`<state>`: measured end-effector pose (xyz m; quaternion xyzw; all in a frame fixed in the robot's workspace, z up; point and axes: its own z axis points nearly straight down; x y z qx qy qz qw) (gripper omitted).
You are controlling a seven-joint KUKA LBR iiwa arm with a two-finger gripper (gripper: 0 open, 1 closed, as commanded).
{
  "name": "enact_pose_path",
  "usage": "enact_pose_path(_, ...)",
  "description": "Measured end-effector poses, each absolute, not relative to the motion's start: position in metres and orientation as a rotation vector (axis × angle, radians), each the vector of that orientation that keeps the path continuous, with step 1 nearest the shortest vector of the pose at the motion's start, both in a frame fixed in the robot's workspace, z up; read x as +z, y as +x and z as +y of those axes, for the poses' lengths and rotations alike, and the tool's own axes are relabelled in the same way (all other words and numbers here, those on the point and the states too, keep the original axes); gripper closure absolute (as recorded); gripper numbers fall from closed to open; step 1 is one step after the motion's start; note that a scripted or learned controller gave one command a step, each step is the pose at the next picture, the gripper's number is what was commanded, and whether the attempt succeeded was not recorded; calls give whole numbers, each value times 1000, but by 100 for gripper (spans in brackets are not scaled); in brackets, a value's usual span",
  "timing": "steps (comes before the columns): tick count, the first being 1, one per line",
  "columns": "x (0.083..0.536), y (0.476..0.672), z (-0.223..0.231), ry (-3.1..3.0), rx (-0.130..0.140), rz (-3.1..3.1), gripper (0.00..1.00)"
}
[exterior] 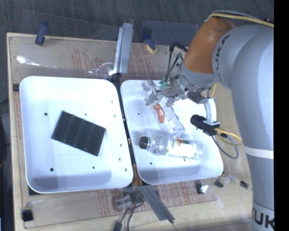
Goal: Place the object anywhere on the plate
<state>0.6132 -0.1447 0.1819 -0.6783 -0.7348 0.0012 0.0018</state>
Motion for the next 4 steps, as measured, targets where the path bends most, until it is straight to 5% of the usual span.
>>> enact_pose_path(1,191,608,-103,-2172,7,-2262,100)
enact_pose_path(4,212,656,105,-1851,5,-2535,100)
